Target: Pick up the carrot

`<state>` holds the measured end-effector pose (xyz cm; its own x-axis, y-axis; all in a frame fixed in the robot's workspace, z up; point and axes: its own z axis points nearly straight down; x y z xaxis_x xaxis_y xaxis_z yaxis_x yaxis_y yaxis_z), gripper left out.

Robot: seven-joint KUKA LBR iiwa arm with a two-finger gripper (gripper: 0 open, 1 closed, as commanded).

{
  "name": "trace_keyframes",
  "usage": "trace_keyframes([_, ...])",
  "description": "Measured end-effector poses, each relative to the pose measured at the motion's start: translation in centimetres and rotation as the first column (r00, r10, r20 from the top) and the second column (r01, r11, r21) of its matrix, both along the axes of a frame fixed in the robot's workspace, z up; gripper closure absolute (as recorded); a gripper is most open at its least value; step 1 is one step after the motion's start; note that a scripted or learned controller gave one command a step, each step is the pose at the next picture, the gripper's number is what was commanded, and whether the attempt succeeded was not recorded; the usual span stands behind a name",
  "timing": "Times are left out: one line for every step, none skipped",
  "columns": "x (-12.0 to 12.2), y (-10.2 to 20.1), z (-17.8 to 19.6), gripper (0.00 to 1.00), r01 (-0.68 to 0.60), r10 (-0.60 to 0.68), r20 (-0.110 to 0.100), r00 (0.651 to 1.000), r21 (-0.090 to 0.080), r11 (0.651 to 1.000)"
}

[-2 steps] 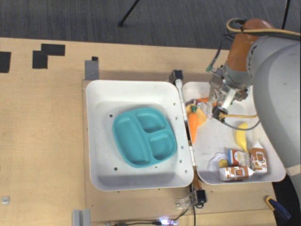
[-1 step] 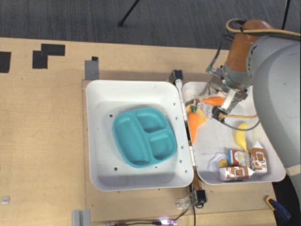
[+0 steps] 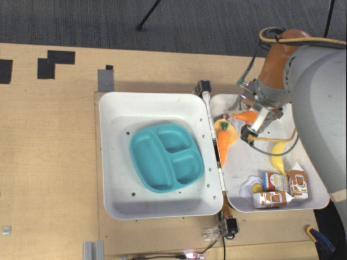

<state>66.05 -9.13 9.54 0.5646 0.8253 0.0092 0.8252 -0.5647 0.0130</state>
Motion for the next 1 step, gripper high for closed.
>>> trace_keyframes([0.3,0.41,0.0,0.0,-0.008,0.008,-0.007,1.0,-0.007,1.0])
